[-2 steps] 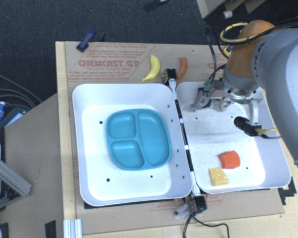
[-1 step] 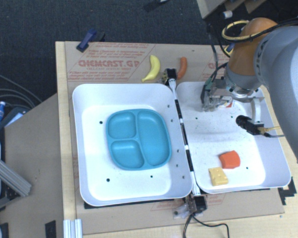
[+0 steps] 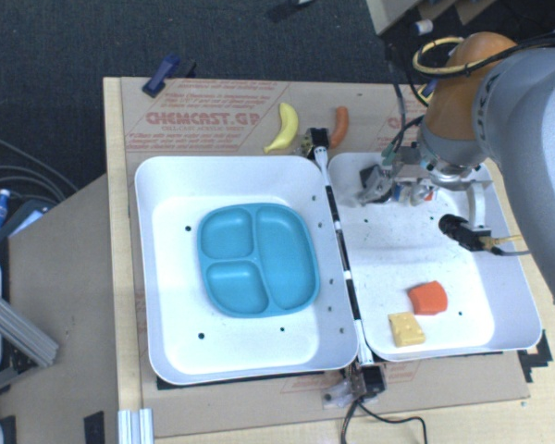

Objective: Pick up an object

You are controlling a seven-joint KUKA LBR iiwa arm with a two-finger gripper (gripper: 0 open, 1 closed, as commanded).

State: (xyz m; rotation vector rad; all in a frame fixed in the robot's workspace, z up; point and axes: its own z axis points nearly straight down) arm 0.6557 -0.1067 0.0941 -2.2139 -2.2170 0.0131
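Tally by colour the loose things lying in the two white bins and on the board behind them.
Blue: 1, the divided plate
Orange: 2, the orange block and the carrot
Yellow: 2, the cheese wedge and the banana
Total: 5

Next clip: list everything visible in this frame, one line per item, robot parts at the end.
White bins: two, white, side by side on the bench.
Divided plate: one, light blue, three compartments, middle of the left bin.
Orange block: one, orange-red, near part of the right bin.
Yellow block: one, pale yellow, right bin, just in front of the orange block.
Toy banana: one, yellow, on the board behind the left bin.
Toy carrot: one, orange, on the board beside the banana.
Blue clip: one, blue, far left corner of the board.
Gripper: one, grey, over the far end of the right bin.
Arm: one, grey with orange band, entering from the right.
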